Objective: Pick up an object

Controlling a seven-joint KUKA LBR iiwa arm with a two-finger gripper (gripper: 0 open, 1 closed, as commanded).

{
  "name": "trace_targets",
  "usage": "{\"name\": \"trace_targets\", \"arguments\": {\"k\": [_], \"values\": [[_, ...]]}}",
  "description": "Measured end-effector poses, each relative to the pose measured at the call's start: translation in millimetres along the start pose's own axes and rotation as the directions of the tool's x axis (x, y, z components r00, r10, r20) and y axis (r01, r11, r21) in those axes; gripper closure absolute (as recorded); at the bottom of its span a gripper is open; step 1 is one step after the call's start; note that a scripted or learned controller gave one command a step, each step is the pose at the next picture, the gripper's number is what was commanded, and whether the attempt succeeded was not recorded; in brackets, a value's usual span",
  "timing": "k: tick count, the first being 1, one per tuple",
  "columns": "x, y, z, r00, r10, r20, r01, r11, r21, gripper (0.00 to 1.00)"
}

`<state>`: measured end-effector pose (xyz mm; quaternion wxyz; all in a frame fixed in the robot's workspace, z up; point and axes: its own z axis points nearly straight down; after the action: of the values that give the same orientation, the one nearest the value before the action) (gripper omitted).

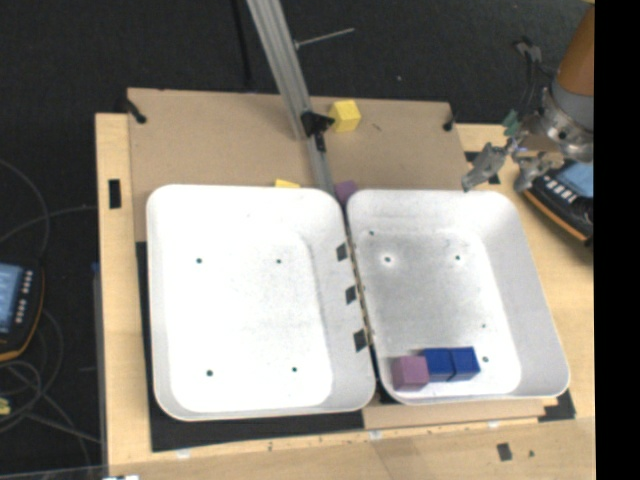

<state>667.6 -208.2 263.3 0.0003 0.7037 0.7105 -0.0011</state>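
2 blue cubes (449,362) touch 1 purple cube (409,371); end effector (487,165) state unclear.

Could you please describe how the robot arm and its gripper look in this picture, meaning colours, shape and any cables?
At the view's upper right, the arm shows as a rounded orange-brown section above a pale grey wrist ring. Below it sits a cluttered grey metal gripper with thin, dull silver fingers, small green parts and thin dark cables looping above. Finer markings are too small to read.
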Motion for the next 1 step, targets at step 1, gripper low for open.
{"name": "trace_targets", "arguments": {"k": [1], "values": [[-0.7,0.7,-12.1,1.000,-0.005,0.003,0.005,1.000,-0.003,1.00]]}}
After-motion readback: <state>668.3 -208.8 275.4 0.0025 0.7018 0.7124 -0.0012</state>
